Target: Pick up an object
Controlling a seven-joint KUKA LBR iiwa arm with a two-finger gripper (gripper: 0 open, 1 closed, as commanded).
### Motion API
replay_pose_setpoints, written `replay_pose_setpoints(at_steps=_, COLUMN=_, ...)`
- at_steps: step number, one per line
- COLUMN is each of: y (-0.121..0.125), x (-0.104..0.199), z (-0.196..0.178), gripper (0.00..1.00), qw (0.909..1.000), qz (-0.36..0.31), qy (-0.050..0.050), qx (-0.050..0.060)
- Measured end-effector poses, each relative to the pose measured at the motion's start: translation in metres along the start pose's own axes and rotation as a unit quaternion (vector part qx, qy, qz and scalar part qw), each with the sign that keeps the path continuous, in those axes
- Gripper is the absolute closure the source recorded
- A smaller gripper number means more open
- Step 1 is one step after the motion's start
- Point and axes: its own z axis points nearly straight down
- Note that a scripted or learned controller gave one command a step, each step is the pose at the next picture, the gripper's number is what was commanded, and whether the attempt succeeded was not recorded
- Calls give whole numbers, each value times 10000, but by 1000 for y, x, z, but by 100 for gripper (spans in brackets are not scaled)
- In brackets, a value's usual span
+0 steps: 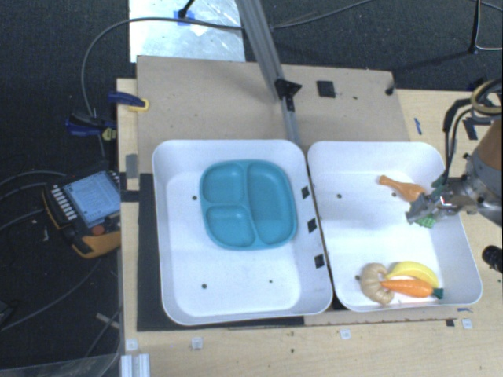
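My gripper (421, 210) reaches in from the right and hangs low over the right bin (354, 171), near its right wall. An orange drumstick-shaped toy (398, 185) lies just to its upper left, its end close to the gripper. A small green object (427, 222) peeks out right below the gripper, partly hidden by it. At the bin's front lie a tan lumpy toy (376, 282), a yellow banana (415, 271) and an orange carrot (409, 287), bunched together.
The left bin (181, 273) holds a blue divided plate (248, 203). A grey pole (263, 45) slants over the board behind the bins. Cables and a handheld pendant (85, 203) lie on the floor at the left.
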Motion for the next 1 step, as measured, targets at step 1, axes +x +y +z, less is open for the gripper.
replay_pose_setpoints(at_steps=1, y=12, x=3, z=-53, gripper=100, qw=10000, qz=-3, qy=-1, qx=1)
